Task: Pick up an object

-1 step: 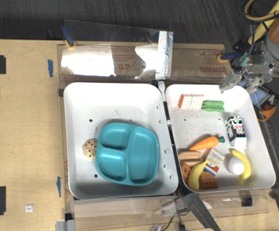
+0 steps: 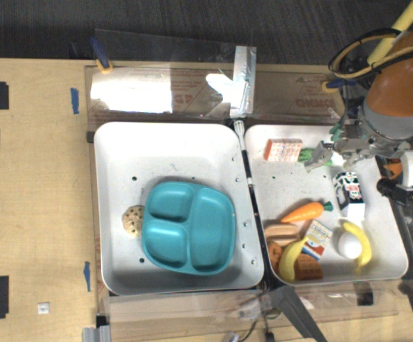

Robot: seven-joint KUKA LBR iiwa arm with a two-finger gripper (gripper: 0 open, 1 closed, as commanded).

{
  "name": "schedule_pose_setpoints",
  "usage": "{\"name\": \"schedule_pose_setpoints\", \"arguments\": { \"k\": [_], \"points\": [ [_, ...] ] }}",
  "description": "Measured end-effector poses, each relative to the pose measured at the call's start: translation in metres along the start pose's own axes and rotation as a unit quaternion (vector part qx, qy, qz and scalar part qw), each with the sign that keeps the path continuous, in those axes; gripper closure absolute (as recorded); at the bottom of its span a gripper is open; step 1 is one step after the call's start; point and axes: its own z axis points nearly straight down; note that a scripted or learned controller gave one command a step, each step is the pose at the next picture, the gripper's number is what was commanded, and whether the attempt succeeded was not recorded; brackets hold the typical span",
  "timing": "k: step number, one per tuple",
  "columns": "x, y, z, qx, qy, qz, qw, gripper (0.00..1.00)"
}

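arm's in from the right, orange band up top, and the gripper is hanging low over the far right corner of the right bin. can't tell how it's set from up here, too much metal in the way. something green pokes out just at its left side, touching or nearly so, hard to say which.

candidates in that bin: a small red-and-white box near the back wall, a black-and-white carton just below the gripper, a toy carrot lying across the middle, a hot dog beside it. at the front, a yellow banana curls against a waffle-like brown block, a small printed packet above them, and a second banana wraps around a white ball on the right.

left bin: a teal divided plate, with a cookie tucked at its left edge. both bins sit on the table.
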Motion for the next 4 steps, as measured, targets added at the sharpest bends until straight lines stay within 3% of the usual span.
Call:
{"name": "schedule_pose_setpoints", "arguments": {
  "k": [1,2,3,4],
  "points": [
    [0.006,0.041,0.032,-0.003,-0.001,-0.042,0.9991,0.0],
    [-0.051,0.015,0.066,-0.005,-0.001,-0.063,0.998,0.0],
    [-0.055,-0.028,0.069,-0.008,0.007,-0.014,0.9999,0.0],
    [-0.044,-0.07,0.071,-0.006,0.002,0.026,0.9997,0.0]
  ]
}}
